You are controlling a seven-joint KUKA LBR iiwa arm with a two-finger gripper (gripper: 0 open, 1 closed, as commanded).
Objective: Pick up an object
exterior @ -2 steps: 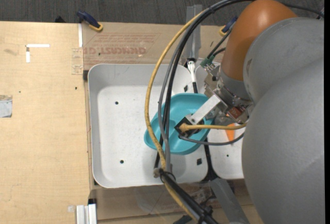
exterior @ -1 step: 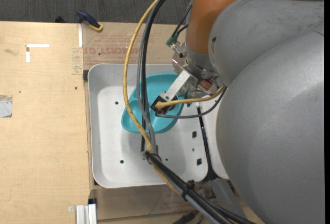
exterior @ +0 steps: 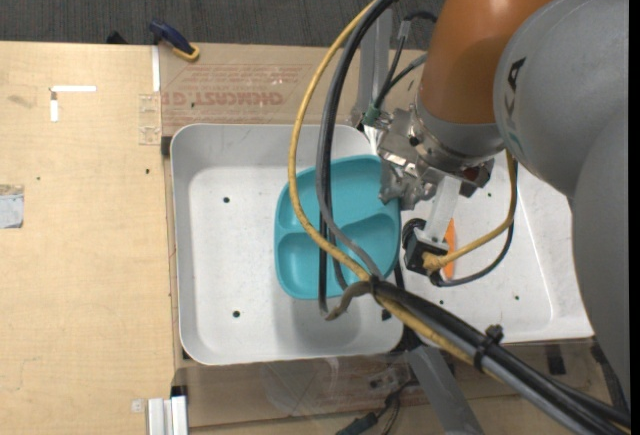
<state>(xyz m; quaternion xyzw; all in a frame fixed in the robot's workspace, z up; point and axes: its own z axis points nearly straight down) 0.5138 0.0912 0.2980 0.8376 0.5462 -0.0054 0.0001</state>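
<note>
A teal divided plate (exterior: 330,233) lies in the left white bin (exterior: 205,223), toward its right side. An orange object (exterior: 449,245), partly hidden by the arm and cables, sits in the right bin (exterior: 540,263) near the divider. My gripper (exterior: 408,185) hangs over the plate's right rim, close to the wall between the bins. Wrist hardware and cables cover its fingertips.
Yellow and black cables (exterior: 320,203) loop across the plate. The arm's grey body and orange band (exterior: 490,13) cover much of the right bin. A blue clamp (exterior: 172,38) rests on the wooden bench at the back left.
</note>
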